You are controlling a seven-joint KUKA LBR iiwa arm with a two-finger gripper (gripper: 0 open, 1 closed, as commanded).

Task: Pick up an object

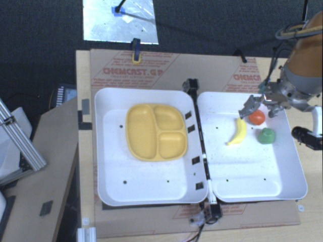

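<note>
Camera view: one banana [237, 132], one tomato [258, 118], one lime [266, 135].

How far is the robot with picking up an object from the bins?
Nothing looks lifted yet: the banana, the orange-red fruit and the green fruit all lie in the right bin. In hand: the tool sits low by the orange-red fruit. Left: the grasp and the lift. The yellow tray lies in the left bin.

You looked down at a slant from one fixed camera above the bench [166, 64], far enough back to take in both white bins [108, 185] side by side.
</note>
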